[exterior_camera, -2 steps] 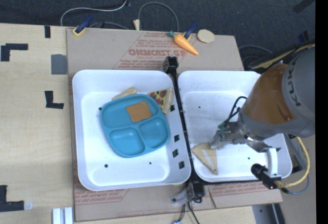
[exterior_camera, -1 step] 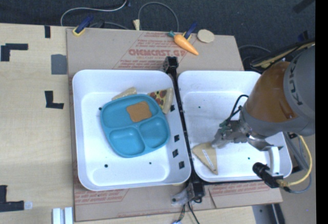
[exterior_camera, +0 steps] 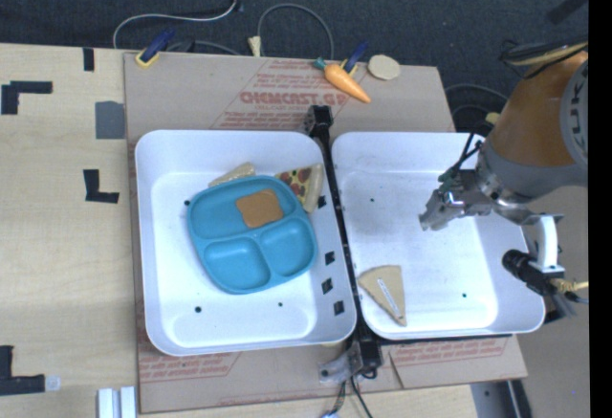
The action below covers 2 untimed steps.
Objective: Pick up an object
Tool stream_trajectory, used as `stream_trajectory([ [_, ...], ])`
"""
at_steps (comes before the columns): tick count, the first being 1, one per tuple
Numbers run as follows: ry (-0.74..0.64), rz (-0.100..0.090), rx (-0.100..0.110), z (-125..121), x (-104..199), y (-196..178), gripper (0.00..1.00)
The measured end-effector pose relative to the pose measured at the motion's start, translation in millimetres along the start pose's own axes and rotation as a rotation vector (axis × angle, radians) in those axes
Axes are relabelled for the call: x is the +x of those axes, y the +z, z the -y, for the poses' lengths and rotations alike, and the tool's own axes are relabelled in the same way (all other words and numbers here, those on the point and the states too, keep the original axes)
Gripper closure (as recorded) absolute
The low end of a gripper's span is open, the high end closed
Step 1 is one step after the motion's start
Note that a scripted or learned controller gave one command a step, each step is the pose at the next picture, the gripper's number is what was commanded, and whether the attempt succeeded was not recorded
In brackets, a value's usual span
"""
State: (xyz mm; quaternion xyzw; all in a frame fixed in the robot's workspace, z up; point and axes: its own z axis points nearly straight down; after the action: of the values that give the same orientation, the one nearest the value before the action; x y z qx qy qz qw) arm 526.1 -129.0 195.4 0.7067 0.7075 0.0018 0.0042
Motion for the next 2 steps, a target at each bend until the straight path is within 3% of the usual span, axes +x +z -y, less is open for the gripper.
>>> stream_trajectory([
  [1,0.001,-0.003,0.010,3,1,5,0.00],
  [2,0.005,-0.003,-0.004,40,17,109,0.00],
])
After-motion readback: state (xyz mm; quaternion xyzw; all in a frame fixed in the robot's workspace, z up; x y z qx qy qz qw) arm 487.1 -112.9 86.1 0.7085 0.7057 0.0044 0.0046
